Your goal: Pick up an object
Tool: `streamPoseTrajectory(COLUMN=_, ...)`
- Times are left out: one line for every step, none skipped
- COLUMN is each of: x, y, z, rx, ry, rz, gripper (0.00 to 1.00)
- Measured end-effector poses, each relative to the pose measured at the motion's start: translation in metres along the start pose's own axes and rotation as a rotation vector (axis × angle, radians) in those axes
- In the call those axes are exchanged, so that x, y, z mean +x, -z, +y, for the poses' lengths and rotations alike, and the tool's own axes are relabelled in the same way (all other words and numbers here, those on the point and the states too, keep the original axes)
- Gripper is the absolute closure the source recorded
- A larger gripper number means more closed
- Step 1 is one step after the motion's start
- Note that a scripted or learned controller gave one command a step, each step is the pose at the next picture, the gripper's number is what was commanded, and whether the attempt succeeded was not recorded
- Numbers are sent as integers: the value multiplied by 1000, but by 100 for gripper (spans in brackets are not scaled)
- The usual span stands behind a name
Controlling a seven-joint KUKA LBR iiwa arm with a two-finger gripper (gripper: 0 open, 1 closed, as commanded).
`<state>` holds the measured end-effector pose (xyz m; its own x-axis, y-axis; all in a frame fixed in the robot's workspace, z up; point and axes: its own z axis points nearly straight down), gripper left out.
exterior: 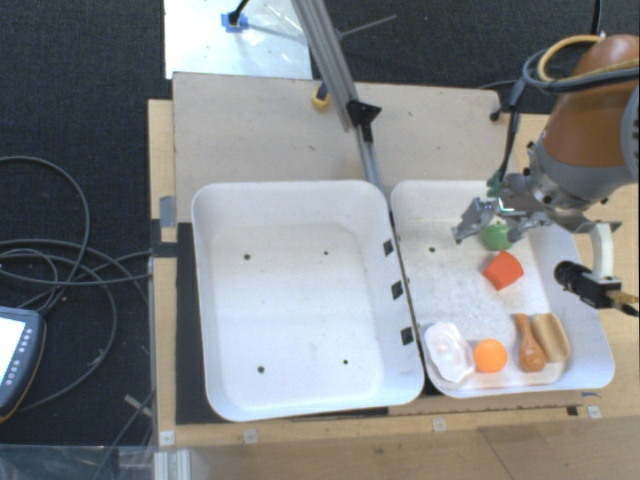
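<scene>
On my far left I see a tablet-like device (pixel 15 358) lying on the dark floor, with black cables (pixel 60 258) looping beside it. Next comes the left bin (pixel 300 298), its white floor showing a few dark dots. A grey pole (pixel 335 63) slants down from the top toward the seam between the bins. The right bin (pixel 440 258) holds everything: a white egg-shaped piece (pixel 447 352) in the near left corner, an orange ball (pixel 490 356) just beside it, then a brown drumstick-like toy (pixel 527 343) touching a hot dog bun (pixel 550 336) near the front wall. Further back sits an orange-red block (pixel 503 270), and just behind it a green round object (pixel 495 235). The gripper (pixel 490 223) hangs right over that green object, with the metal fingers (pixel 470 226) seeming to straddle it, but I cannot tell from here whether they are clenched on it or spread loose. The arm (pixel 590 118) enters from my right.
</scene>
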<state>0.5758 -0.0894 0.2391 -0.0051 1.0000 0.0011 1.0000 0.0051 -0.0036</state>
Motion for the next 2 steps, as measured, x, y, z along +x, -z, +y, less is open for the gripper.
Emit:
streamPoseTrajectory(x=0, y=3, z=1, rx=-5, ry=-2, rz=-1, gripper=0)
streamPoseTrajectory(x=7, y=-43, z=0, rx=-1, ry=-4, rz=0, gripper=0)
